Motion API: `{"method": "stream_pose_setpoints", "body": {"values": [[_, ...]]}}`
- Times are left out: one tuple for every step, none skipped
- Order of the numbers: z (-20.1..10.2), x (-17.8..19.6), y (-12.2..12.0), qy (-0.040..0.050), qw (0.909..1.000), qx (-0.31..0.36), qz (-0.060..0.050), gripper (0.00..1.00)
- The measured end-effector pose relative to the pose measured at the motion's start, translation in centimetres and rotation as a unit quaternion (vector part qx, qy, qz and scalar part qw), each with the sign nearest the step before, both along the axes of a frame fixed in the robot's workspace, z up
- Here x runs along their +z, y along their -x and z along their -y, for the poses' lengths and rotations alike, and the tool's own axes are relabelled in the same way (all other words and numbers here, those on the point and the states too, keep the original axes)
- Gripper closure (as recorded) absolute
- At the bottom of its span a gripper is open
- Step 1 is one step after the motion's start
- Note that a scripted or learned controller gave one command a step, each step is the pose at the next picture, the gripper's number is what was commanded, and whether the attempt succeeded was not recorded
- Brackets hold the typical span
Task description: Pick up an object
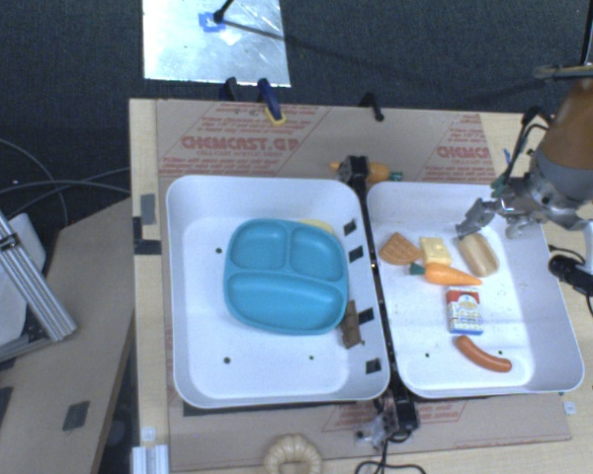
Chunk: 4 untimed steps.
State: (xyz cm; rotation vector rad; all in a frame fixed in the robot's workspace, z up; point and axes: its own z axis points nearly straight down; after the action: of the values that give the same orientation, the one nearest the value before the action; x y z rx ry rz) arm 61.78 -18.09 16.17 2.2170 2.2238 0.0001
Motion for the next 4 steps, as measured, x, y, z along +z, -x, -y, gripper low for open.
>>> {"method": "stream_pose_setpoints", "body": {"values": [[0.2, -4.2, 0.2, -0.0003, 1.0, -0.001, -0.001, 0.0], [0.3, -7.3, -0.3, 0.001, 1.0, -0.001, 0.007, 0.0], [0.3, -6.1, -0.4, 0.0017, 1.0, -0.001, 0.009, 1.0], [0.4, -1.7, -0.9, -0.0002, 1.0, 0.001, 0.001, 1.0]]}}
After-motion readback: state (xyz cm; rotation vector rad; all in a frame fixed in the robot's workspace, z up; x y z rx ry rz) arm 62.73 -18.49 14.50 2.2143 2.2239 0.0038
